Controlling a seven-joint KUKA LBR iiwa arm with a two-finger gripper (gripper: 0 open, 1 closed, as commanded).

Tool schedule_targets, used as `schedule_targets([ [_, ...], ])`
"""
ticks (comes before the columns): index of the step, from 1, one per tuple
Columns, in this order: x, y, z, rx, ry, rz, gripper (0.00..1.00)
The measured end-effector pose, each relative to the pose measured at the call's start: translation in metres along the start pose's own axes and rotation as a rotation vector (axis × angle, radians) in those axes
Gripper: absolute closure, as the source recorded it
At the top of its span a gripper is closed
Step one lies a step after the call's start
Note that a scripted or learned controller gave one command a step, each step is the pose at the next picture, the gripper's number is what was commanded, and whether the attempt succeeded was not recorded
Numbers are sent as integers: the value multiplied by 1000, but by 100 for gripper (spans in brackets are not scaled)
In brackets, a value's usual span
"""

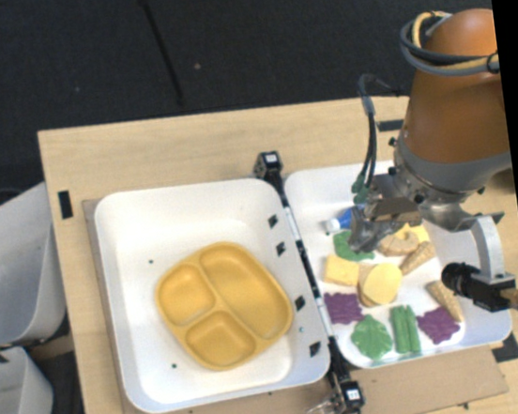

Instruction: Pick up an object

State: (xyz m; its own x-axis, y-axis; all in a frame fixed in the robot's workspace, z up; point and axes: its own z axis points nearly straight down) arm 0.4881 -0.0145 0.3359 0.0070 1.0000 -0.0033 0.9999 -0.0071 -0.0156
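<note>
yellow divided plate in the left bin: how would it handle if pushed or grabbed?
The yellow divided plate looks like rigid moulded plastic, so probably stiff and light. It lies flat on the left bin floor, so a push would likely slide it rather than tip it. Its raised rim and dividers seem the only pinchable edges.

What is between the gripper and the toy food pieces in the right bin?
Nothing visible. The gripper sits low over the top of the pile in the right bin, right by the yellow wedge and the round yellow piece. The arm's own body hides the pieces behind it, so that part cannot be judged.
</note>
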Motion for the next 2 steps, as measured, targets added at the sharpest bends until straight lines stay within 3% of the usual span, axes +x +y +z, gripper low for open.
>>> schedule_targets([
  [1,85,12,-11,-17,4,-15,100],
  [2,125,25,-30,-19,4,-13,100],
])
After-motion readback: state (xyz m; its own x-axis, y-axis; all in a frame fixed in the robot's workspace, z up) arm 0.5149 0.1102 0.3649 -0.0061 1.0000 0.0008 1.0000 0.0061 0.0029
